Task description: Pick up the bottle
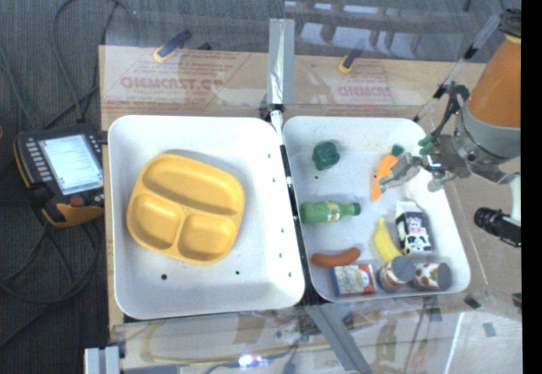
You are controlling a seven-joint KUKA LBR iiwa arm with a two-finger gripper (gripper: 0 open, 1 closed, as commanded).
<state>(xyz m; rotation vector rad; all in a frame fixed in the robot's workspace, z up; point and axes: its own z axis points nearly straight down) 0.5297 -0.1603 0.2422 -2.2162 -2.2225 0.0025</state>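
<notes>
Step in hand, as judged: approach. The gripper (415,167) hangs over the upper right of the right bin (364,129), well apart from the bottle (329,211). The fingers are spread moderately with nothing between them.

To do it well, the arm should travel toward 8 o'clock from where the gripper sits and come to rest above the bottle's fat green body, not the thin neck. The bottle lies on its side with its long axis running 9-to-3, so the jaws should close across the short axis, one finger at the 12 side and one at the 6 side. The present spread looks about enough for the body, but that is a guess. The carrot (381,177) lies near the path, so the arm should stay high until it is over the target and only then drop straight down.

Clutter: a sausage (335,258) lies near at 6 o'clock of the bottle, a dark green pepper-like item (325,155) at 12, and a banana (386,241) at 4. There is a clear gap on both grip sides, tighter on the 6 side.

The bottle is small, bright green and glossy, with a rounded body at the 9 end and a yellowish neck and cap at the 3 end. It rests on the bin floor just beside the left wall, about mid-height. It looks smooth and round, so it will likely roll or squirt out if pinched off-centre
</notes>
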